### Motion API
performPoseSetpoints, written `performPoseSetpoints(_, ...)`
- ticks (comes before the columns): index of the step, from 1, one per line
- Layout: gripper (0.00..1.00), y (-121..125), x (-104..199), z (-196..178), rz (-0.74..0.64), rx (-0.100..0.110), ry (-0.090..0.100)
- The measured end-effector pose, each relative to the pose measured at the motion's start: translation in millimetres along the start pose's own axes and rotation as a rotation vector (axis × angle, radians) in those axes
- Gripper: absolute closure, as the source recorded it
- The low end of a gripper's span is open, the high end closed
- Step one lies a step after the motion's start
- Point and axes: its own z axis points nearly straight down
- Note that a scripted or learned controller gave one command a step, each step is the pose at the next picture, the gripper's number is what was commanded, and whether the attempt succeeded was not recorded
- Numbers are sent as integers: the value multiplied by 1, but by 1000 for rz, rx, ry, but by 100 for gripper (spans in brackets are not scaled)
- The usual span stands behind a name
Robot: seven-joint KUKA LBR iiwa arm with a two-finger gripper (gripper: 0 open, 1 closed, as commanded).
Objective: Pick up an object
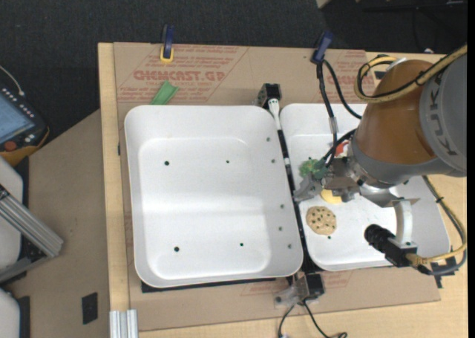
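1. Arm position. I see the arm (404, 117) reaching in from the right, and its orange band hangs over the right bin (352, 251). The gripper (318, 182) sits low over the left half of that bin, close to the wall shared with the left bin (148, 136).

2. End effector state. The wrist body covers most of the gripper from above. I cannot tell whether it is released, clenched or grasping anything.

3. Objects in the right bin.
- A green object (312, 169) lies at the gripper's upper-left edge. It is touching the gripper or just beside it, and I cannot tell which. Its shape is unclear at this resolution, and it may be a leafy or crumpled item.
- A yellow object (332, 196) shows directly under the gripper's lower edge, partly covered by the wrist.
- A round tan disc with dark specks (320, 220), like a cookie, lies flat on the bin floor. It is just below the yellow object and clear of the gripper.

4. Relation to the end effector. All three objects are clustered in the left half of the right bin. The green and yellow objects are next to the gripper, and the disc is near it but apart from it.

5. Surroundings. Both bins rest on a cardboard sheet (223, 69). A small green strip (164, 93) lies on the sheet above the left bin.
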Motion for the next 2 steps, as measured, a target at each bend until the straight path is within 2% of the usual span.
performPoseSetpoints(1,100,0,-1,-10,3,-2,-1)
performPoseSetpoints(2,100,-11,18,-100,-1,-8,1)
